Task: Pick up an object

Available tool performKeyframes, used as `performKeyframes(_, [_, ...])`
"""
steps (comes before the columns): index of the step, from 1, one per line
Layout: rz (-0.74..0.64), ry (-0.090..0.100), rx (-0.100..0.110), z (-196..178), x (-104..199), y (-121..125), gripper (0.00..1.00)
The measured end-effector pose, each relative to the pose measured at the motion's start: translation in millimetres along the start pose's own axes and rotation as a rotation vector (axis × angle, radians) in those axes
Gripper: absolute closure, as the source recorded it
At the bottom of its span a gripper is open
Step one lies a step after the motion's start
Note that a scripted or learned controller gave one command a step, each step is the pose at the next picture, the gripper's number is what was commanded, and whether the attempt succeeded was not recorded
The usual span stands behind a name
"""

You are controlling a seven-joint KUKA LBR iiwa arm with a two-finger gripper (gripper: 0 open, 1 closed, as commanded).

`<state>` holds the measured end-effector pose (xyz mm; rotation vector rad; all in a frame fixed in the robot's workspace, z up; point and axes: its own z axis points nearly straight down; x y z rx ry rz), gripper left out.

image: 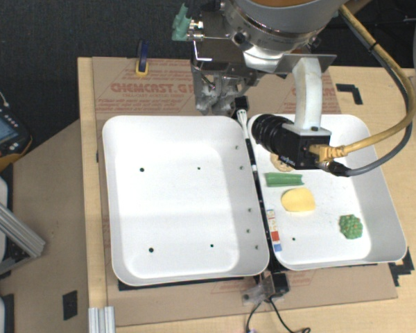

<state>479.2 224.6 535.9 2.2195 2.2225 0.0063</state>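
Gripper (222, 97) above bins' far edge, yellow object (298, 200) well apart

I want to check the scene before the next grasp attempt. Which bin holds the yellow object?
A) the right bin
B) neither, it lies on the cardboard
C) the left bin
A: the yellow object lies in the right bin, between a green stick and a green lump.
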Motion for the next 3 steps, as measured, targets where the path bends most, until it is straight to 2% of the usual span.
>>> performKeyframes(3, [-0.002,0.004,-0.007,-31,2,1,1.0])
